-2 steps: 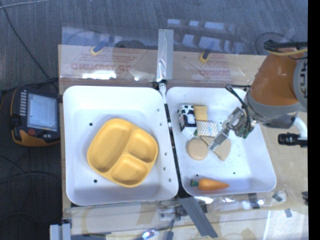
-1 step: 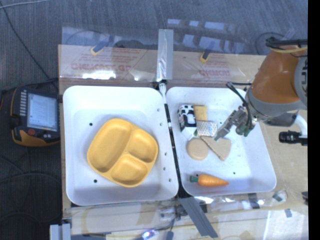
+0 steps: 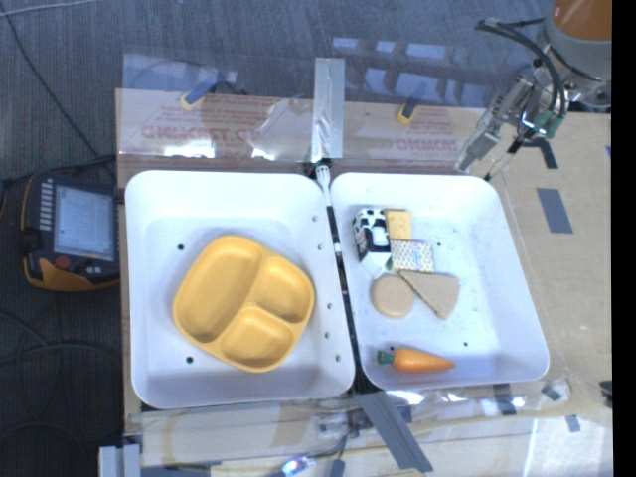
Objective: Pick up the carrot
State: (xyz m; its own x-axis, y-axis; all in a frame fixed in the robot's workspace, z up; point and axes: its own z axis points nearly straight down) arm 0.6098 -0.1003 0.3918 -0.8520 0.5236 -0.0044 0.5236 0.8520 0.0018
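Carrot (image 3: 421, 361) pickup is not yet underway: the gripper (image 3: 484, 153) is hanging beyond the far right corner of the right bin (image 3: 517, 266), its two fingers spread and pinching nothing. Working outward from it, a cow-patterned block (image 3: 372, 231), crackers (image 3: 405, 242), a round biscuit (image 3: 392, 297) and a tan wedge (image 3: 438, 292) are lying mid-bin. Beyond them the carrot is lying alone by the near wall, green end leftward. A good grasp probably means closing across its thicker middle, clear of that wall.
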